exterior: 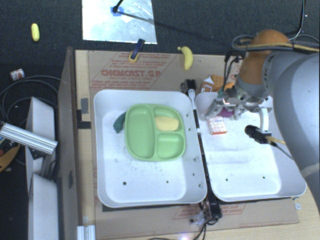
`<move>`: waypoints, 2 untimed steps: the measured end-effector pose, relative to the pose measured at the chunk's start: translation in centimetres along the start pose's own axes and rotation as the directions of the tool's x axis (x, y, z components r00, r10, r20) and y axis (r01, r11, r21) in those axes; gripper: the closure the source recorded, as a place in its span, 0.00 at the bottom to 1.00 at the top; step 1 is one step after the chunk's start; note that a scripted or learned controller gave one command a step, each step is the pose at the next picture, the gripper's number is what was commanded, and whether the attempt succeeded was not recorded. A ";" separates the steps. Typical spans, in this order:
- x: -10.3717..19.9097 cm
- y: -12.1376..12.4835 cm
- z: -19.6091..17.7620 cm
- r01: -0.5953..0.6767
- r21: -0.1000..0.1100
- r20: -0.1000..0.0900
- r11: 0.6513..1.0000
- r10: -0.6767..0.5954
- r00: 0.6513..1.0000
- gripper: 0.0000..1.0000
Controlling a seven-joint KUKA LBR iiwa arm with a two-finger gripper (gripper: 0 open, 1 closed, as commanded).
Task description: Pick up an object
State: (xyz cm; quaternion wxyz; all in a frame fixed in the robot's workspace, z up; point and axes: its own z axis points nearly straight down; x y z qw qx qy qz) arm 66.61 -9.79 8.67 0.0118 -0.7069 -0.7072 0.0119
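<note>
camera view, gripper (pixel 226 108) above red-white box (pixel 217 126)

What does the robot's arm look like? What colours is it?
The arm is thick, round and smooth grey, with a shiny orange band near its end. Thin black cables loop beside the band. At its tip sits a small metal-grey pincer with black parts.

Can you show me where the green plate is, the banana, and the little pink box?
green plate (pixel 142 134), camera view, on its long left compartment.
banana (pixel 187 57), camera view, on the middle of its curve.
pink box (pixel 217 126), camera view, on its top face.
</note>
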 end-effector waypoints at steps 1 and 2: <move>-2.3 -0.3 -0.2 0.001 -0.037 -0.003 0.999 -0.001 1.000 0.00; -2.3 -0.1 -1.7 0.008 -0.045 0.000 0.999 -0.008 1.000 1.00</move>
